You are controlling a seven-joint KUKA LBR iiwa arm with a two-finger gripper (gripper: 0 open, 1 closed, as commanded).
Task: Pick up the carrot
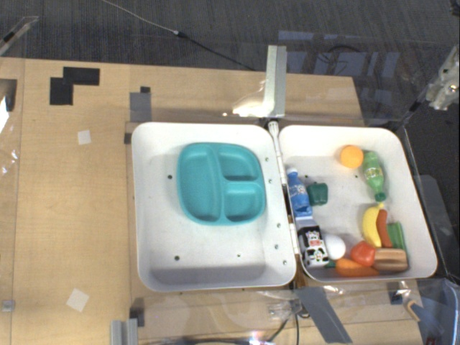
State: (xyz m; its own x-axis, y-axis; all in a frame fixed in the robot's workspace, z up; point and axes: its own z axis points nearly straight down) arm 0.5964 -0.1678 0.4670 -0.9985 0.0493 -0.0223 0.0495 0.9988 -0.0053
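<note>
The carrot [353,267] lies along the near wall of the right bin [402,153], far from the claw [440,92], below and left of it in the view. It touches a red vegetable [363,252] and a brown block [391,259]. A banana [370,225] lies between it and the claw. The claw hangs outside the bin's far right corner, and I cannot tell whether it is released or clenched.

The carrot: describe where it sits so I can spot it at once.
Look in the right-hand white bin, at its near edge. The carrot lies flat there, just below the red tomato and left of the brown block: long, orange and tapered.
</note>
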